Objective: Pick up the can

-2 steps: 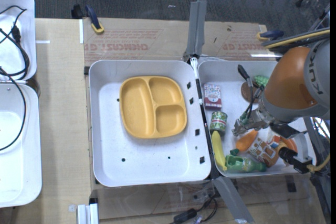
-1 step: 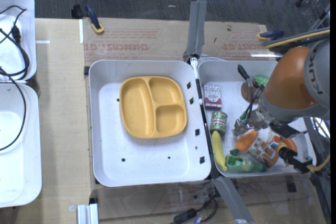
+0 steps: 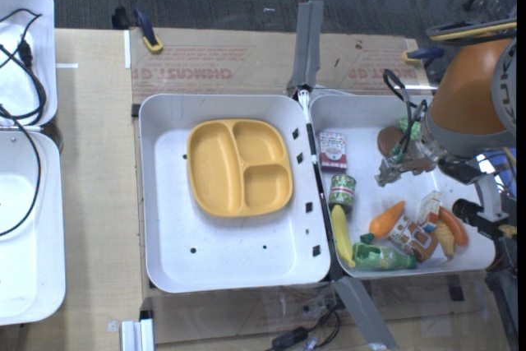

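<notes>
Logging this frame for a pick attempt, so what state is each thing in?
can: lying in the right bin, free of the arm
gripper: above the right bin, right of the can
yellow plate: flat in the left bin
banana: lying below the can

Glossy yellow plastic plate point(image 3: 240, 167)

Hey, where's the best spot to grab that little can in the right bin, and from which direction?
Probably from straight above, closing across the round body of the can. It seems to lie on its side, banded wall facing up. The red box sits just behind it and the banana just in front, so the fingers would likely fit best at its left and right. The gripper is to its right.
</notes>
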Controlling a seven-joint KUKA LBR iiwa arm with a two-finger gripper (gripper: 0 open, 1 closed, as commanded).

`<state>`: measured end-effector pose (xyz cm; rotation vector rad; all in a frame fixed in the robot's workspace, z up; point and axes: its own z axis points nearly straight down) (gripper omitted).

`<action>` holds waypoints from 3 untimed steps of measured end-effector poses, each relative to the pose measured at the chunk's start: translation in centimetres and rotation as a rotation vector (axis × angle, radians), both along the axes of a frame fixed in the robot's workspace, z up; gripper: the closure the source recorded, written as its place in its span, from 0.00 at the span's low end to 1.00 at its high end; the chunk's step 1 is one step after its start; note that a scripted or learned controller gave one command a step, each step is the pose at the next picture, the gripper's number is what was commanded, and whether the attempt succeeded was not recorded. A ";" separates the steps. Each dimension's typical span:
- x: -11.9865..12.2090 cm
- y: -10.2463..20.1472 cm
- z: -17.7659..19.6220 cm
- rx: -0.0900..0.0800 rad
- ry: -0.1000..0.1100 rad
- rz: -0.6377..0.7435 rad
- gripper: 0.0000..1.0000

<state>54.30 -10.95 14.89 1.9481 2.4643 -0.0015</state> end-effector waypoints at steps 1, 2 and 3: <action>-0.8 6.1 4.2 0.000 0.000 0.022 0.00; -2.0 7.7 4.2 0.000 0.003 -0.048 0.00; -2.9 6.1 4.1 -0.001 0.004 -0.241 0.00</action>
